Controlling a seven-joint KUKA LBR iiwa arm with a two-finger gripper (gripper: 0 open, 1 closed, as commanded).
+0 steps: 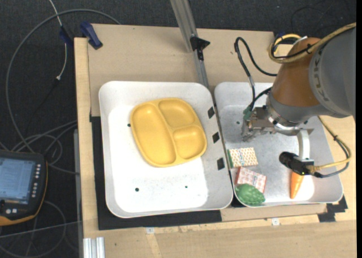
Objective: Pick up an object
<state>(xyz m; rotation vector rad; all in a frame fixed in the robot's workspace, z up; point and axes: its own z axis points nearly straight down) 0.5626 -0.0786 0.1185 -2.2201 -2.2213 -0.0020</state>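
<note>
In the camera view my gripper (249,128) hangs low over the back left part of the right bin (226,104), with the grey and orange arm above it. Just in front of the gripper lies a small patterned packet (243,156), apart from it. A red and white packet (251,179) lies closer to the front, overlapping a green leafy toy (250,194) at the bin's front edge. An orange carrot (296,183) rests at the front right of the same bin. I see nothing held in the gripper.
The left bin (113,138) holds a yellow divided plate (168,131). A metal pole (186,19) slants across the bench behind the bins. Black clips (215,137) sit along the edge between the two bins.
</note>
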